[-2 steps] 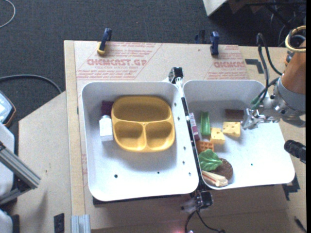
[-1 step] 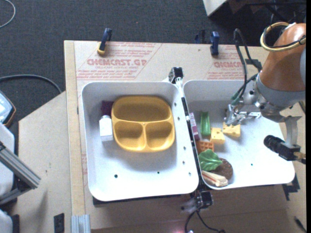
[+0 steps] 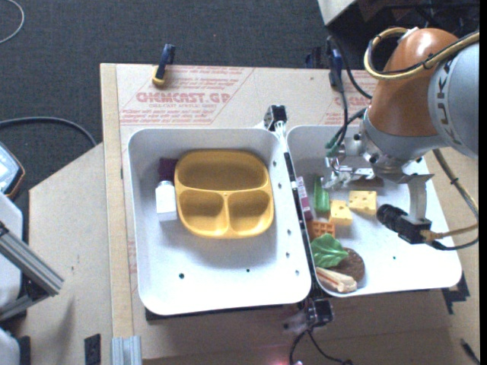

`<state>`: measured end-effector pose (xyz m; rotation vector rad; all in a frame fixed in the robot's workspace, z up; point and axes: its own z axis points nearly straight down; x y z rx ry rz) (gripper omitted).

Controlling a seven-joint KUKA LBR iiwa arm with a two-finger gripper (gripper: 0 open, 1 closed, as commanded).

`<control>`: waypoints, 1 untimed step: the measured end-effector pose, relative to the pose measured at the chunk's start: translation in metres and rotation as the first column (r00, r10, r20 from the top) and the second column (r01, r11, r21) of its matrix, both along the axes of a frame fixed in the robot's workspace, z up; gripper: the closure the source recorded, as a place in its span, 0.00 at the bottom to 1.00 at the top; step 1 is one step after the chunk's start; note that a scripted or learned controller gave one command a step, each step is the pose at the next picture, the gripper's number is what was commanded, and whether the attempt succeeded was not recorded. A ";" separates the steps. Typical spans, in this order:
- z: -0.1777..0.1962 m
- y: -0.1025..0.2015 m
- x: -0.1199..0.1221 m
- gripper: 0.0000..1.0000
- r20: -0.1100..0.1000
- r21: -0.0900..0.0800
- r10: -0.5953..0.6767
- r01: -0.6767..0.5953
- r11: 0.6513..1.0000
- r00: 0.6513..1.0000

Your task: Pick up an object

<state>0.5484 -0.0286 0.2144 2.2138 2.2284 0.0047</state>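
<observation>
Where the right bin (image 3: 426, 268) ran nearest the camera, toys were packed into its near-left corner: a tan hot dog (image 3: 335, 280) against the rim, a brown patty (image 3: 351, 264) behind it, a green leaf (image 3: 327, 249) lying over the patty's left edge. Overlaps hid parts of all three. Just behind sat a small orange waffle piece (image 3: 323, 226), then a yellow cheese wedge (image 3: 363, 202) with holes, touching a smaller yellow block (image 3: 341, 214) on its left. A green upright piece (image 3: 322, 201) stood beside the divider; too small to tell what it was. A dark reddish strip (image 3: 305, 200) lay along the bin wall, hard to make out.

A black cylinder (image 3: 397, 220) on a cable hung over the bin's middle, under the arm.

The gripper (image 3: 342, 175) sat over the far-left part of that bin, just behind the cheese and the green piece. Wrist (image 3: 396, 139) and cabling covered most of it; I could not tell whether the fingers were parted or closed, and nothing was visibly between them.

In the left bin (image 3: 152, 272), a yellow tray (image 3: 224, 192) with three wells sat in the far half. A white block (image 3: 166, 199) touched its left edge, a dark maroon thing (image 3: 168, 166) half tucked behind it.

Farther back, printed board (image 3: 183, 97), a yellow and blue clamp (image 3: 162, 65) at its edge. The arm's orange band (image 3: 411, 59) was cut by the frame edge.
</observation>
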 end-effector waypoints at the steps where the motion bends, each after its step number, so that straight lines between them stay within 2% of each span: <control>1: 0.002 0.005 0.002 1.00 0.000 -0.002 -0.005 0.005 1.000 1.000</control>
